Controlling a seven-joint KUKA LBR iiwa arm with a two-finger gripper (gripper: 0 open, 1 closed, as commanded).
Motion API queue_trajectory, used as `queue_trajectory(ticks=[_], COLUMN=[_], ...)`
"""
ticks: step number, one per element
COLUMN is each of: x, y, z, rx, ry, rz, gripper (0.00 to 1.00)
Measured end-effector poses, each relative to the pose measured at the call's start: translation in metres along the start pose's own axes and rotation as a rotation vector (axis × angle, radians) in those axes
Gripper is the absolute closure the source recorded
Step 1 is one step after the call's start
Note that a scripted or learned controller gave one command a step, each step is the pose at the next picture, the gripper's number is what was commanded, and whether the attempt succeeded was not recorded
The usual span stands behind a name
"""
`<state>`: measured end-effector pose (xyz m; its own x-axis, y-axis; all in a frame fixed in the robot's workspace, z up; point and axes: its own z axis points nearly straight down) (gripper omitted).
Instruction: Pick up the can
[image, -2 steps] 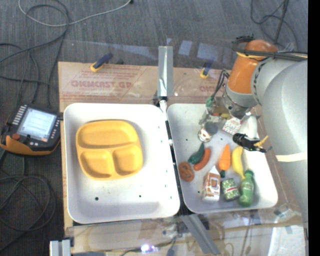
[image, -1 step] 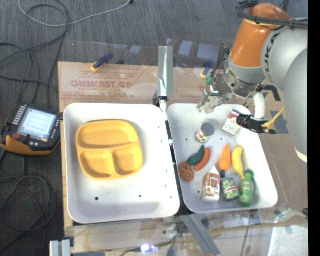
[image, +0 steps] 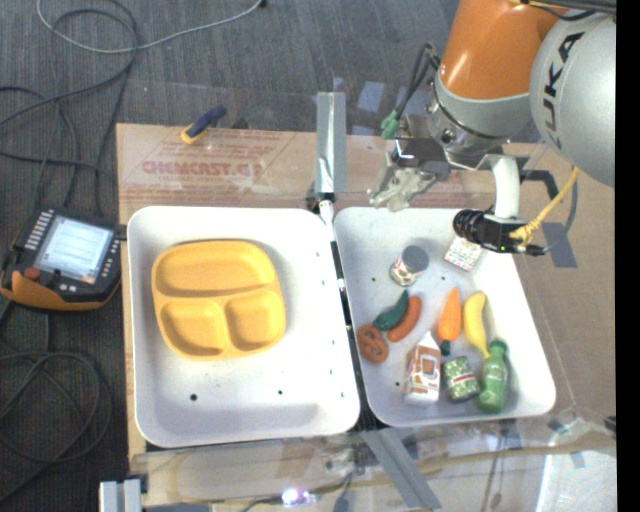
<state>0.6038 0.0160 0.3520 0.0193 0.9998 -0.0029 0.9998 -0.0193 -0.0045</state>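
- The can is lying untouched near the back of the right bin, so the pick is not yet begun.
- The gripper is hovering above that bin's back rim, apart from the can; I cannot tell its state.
- Part of "KUKA" is showing on the arm.
- Faint red lettering is showing on the cardboard, too blurred to read fully.

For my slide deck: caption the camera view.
KUKA gripper hovers at the right bin's far edge, above the small can lying among toy foods; yellow tray in left bin.
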Motion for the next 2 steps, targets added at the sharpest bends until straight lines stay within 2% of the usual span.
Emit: queue_trajectory(ticks=[1,2], x=[-0.008,-0.080], y=[-0.050,-0.085], z=[0.129,0.172], rx=[0.003,0.001], ry=[0.002,0.003], rz=[-0.163,-0.287], gripper=[1.00,1.00])
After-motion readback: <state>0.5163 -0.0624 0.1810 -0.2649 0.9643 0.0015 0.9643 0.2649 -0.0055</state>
